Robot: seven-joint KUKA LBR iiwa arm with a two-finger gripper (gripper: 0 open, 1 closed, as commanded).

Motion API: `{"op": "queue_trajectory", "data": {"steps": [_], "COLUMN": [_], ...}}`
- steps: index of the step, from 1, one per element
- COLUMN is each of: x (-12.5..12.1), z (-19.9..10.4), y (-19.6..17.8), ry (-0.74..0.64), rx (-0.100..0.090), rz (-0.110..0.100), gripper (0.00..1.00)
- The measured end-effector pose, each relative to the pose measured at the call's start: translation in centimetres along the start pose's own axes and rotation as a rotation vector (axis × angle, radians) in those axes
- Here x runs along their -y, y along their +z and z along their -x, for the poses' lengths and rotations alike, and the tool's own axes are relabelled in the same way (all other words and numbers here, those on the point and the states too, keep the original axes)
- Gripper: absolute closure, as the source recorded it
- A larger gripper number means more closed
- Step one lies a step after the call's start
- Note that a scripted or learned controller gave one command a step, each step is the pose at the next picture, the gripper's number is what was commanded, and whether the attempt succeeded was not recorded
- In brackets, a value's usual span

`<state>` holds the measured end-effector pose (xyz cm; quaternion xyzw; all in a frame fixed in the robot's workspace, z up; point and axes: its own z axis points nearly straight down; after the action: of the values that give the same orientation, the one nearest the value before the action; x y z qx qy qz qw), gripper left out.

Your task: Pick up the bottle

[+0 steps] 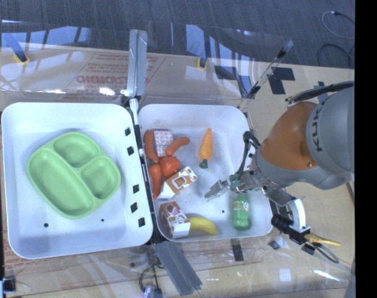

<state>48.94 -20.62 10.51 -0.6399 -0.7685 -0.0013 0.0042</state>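
I see the arm (312,144) reaching into the right bin (194,112), gripper (228,185) low over it.

Largest first: left bin (14,166) with green divided plate (73,172) sits well left of the gripper. Green bottle (240,211) lies just below-right of the gripper, near the bin's front wall. Banana (204,226) is below-left, carrot (205,144) above-left, small cartons (181,180) to its left. I can't tell if the gripper is open or closed.

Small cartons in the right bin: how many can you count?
2. One small carton lies mid-bin beside the red items; the other small carton lies at the front, left of the banana. More may be hidden.
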Motion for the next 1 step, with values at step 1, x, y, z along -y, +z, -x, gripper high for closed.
{"op": "queue_trajectory", "data": {"steps": [1], "x": [-0.02], "z": [0.08], "y": [-1.01], "ry": [-0.005], "rx": [0.003], "rz": [-0.001], "gripper": [1.00]}}
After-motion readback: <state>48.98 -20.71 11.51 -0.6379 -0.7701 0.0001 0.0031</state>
